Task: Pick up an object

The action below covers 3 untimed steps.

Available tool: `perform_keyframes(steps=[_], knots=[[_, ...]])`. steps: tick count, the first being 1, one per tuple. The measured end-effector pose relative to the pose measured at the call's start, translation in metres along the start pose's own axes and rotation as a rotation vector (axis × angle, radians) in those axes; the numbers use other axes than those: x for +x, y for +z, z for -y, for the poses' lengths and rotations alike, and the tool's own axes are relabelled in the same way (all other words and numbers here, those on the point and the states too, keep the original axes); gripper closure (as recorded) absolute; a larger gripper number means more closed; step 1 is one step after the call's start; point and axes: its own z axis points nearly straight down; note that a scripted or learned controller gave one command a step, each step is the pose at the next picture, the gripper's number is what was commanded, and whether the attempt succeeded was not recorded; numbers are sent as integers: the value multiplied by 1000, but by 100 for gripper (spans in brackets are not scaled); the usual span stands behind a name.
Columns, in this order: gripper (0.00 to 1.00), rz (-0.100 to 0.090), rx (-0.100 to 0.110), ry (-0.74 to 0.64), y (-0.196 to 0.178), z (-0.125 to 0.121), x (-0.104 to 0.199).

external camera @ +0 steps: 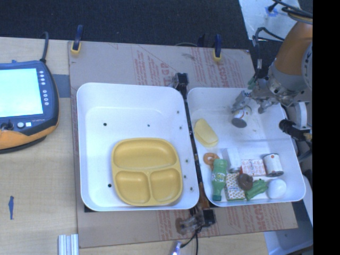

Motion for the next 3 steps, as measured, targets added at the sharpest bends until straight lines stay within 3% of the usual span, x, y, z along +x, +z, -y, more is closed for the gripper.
perform_keyframes(steps=[1,2,3], knots=[[0,0,-2,-4,38,11,26],[100,0,3,-5,28,12,24],[100,-2,21,-2,40,3,91]])
